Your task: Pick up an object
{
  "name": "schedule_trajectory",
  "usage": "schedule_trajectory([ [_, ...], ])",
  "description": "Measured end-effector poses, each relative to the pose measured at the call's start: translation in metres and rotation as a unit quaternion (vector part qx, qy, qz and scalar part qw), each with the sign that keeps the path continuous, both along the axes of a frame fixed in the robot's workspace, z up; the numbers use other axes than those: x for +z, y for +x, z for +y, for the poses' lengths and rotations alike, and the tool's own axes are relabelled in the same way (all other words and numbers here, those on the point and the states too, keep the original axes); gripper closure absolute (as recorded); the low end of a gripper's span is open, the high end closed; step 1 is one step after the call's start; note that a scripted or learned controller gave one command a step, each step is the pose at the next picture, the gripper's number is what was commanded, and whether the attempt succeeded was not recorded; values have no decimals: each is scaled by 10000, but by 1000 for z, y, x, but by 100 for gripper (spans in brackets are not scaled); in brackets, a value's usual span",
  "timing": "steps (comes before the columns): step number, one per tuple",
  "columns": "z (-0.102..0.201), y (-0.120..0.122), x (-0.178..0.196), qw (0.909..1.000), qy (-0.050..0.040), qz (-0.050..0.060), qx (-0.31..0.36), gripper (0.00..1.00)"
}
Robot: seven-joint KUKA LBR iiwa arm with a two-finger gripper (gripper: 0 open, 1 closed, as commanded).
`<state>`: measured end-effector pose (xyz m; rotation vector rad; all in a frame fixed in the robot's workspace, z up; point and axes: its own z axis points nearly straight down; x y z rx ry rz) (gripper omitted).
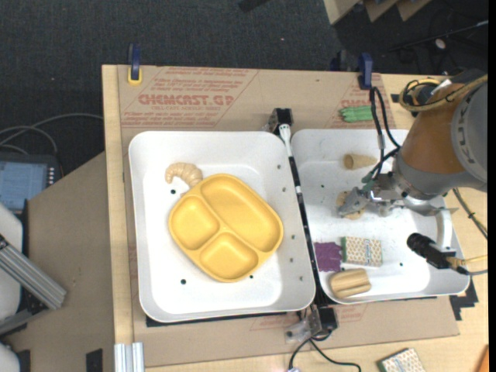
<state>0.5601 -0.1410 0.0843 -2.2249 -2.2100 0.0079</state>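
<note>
Colours across the two white bins

The left bin (pixel 147 231) holds a yellow divided plate (pixel 225 227) and a tan croissant-shaped piece (pixel 183 173). Just below the grey metal tool (pixel 350 201) lie a purple piece (pixel 328 255), a speckled green-and-white packet (pixel 363 251) and a tan block (pixel 349 283); the tabletop (pixel 194 99) is brown with red lettering.

The grey arm (pixel 453 142) with its orange band is reaching in from the right, its wrist bending low and the hand (pixel 353 201) pointing left.
</note>
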Motion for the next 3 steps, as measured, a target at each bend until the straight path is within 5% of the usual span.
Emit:
schedule_trajectory([
  [1, 49, 20, 0, 10000, -6, -50, 54, 0],
  [2, 44, 56, 1, 10000, -10, -64, 39, 0],
  [3, 44, 55, 0, 10000, -8, -46, 36, 0],
])
